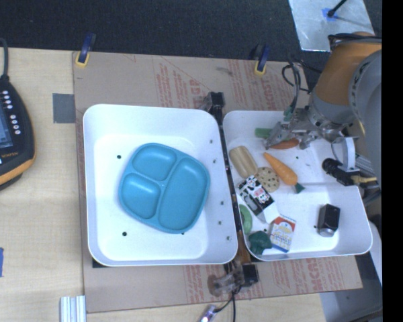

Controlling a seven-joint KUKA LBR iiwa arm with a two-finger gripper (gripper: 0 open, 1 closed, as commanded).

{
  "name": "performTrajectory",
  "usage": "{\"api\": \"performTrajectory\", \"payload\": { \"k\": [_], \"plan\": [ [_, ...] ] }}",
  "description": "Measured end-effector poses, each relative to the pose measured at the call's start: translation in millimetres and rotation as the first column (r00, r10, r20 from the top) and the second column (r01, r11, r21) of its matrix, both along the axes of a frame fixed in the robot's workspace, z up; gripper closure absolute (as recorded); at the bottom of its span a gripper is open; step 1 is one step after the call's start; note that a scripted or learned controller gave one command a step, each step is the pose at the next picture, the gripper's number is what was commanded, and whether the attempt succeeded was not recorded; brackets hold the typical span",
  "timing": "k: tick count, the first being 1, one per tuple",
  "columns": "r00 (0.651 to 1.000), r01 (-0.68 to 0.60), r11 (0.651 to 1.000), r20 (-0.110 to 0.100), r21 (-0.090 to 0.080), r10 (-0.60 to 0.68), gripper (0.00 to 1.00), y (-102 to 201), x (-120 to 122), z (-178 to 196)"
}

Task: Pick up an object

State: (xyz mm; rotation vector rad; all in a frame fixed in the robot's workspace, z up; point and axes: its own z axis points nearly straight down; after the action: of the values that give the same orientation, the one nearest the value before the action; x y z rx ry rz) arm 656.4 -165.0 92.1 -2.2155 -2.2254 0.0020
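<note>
Camera view, hand (290,137) low in right bin (342,247), grip state unclear, carrot (281,168) just beside it

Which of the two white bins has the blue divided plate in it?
The left bin; the blue plate lies alone there, while the right bin holds small items.

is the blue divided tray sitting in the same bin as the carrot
No, the blue tray lies alone in the left bin, while the carrot lies in the right bin.
</note>
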Motion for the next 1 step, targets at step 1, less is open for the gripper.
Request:
{"api": "performTrajectory", "payload": {
  "k": [1],
  "plan": [
    [1.0,0.0,1.0,0.001,0.0,0.0,0.0,-2.9,0.1,0.1]
  ]
}}
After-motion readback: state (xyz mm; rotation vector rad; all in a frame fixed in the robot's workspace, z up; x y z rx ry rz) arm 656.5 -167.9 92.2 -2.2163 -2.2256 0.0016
